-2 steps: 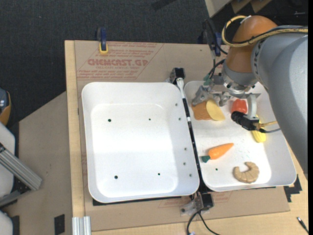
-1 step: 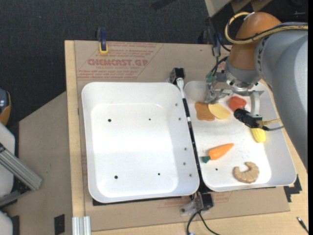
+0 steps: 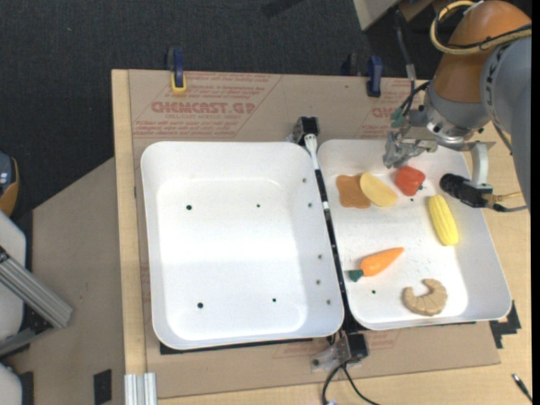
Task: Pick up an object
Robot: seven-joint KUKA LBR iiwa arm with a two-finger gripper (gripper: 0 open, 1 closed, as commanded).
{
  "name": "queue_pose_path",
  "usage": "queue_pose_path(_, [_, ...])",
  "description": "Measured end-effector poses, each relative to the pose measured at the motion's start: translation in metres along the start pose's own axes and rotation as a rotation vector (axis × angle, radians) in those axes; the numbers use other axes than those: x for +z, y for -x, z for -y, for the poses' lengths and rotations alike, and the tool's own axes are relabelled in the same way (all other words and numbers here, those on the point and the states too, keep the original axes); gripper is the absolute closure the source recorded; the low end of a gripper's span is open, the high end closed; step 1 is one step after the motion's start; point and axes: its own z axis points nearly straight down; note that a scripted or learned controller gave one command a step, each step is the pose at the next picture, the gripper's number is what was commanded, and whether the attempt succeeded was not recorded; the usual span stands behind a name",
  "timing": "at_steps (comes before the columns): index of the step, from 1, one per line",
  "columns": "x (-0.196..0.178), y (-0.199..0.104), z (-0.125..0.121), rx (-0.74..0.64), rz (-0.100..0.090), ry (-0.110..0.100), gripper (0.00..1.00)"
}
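Approach step, nothing grasped yet by the look of it. The gripper (image 3: 396, 156) hangs over the far end of the right bin (image 3: 485, 264), fingers pointing down, tips low near the bin floor. Whether those fingers are wide or narrow, cannot tell; they are small and dark against the white from here.

Closest candidate is the red piece (image 3: 410, 180), just beside the fingers on their near-right side, apart from them, not between them. The yellow rounded piece (image 3: 379, 190) sits a little nearer to me than the fingers and to their left, touching or overlapping the orange-brown slab (image 3: 353, 191). The corn cob (image 3: 443, 218) lies further toward the front, right of the red piece. Well away from the fingers, toward the front of the bin: the carrot (image 3: 380, 261) and, beyond it, the tan croissant-like piece (image 3: 426, 297). The left bin (image 3: 160, 251) lies off to the fingers' left, across the divider.

Next move, my guess: shift slightly toward the red piece so it sits between the fingers, settle down, close, then lift. Risk is nudging it aside or catching the yellow piece too, since they are near each other.

Arm pose: reaches in from the right, the arm's orange band (image 3: 472, 53) high above the wrist, grey wrist bent steeply down over the bin's far corner, cables looping beside it. A black part (image 3: 464, 190) juts out on the right, over the bin edge.
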Motion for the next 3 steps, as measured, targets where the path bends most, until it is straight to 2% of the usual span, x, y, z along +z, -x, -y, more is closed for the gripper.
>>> queue_pose_path(1, [-0.222, -0.049, -0.003, -0.009, -0.001, 0.015, 1.0])
queue_pose_path(2, [-0.226, 0.023, -0.001, 0.002, 0.001, -0.001, 1.0])
queue_pose_path(3, [-0.276, 0.096, -0.001, 0.003, 0.004, 0.002, 1.0])
